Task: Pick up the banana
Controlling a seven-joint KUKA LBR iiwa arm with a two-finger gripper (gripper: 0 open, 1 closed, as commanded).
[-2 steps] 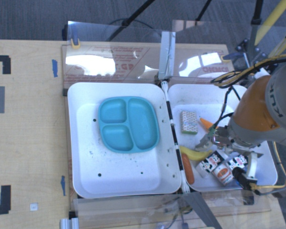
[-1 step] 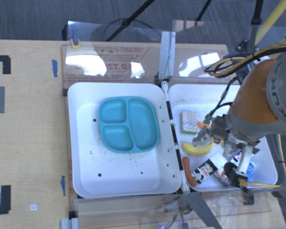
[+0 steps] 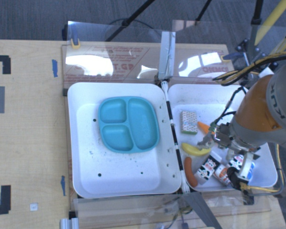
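The gripper (image 3: 214, 138) hangs just beside the banana (image 3: 195, 150); I can't tell its state. It might bump the hot dog (image 3: 190, 171).

Bright, even overhead light; strong glare on clear panels (image 3: 133, 61) behind bins; soft shadows; slightly soft focus.
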